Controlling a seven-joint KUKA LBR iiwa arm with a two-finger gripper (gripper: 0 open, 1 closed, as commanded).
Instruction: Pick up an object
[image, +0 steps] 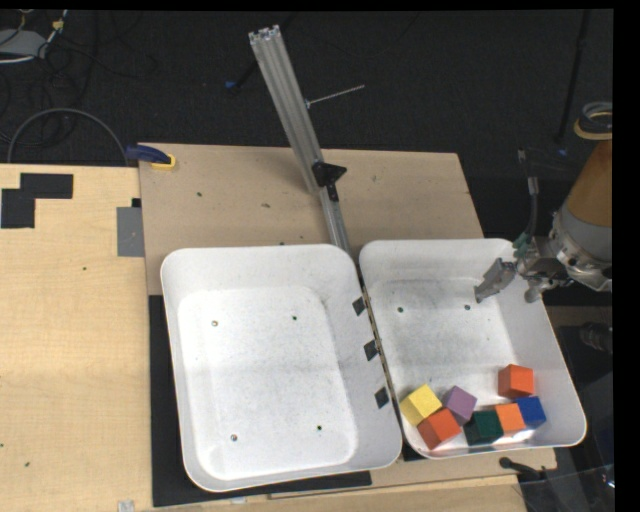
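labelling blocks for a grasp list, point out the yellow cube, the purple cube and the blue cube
yellow cube (422, 401), camera view, top face
purple cube (460, 401), camera view, top face
blue cube (532, 411), camera view, top face

A robotics lab or test cell. A bare plywood bench (300, 195) carries two shallow white bins (265, 355), set side by side and joined by black clips, on a dark mat. An aluminium extrusion rail (295, 120) slants up from behind the bins, well left of the gripper (515, 275) fingers. Loose cables (45, 125) lie on the dark floor beyond. Small coloured cubes (470, 410), plain test pieces, sit below the fingers in the right bin.
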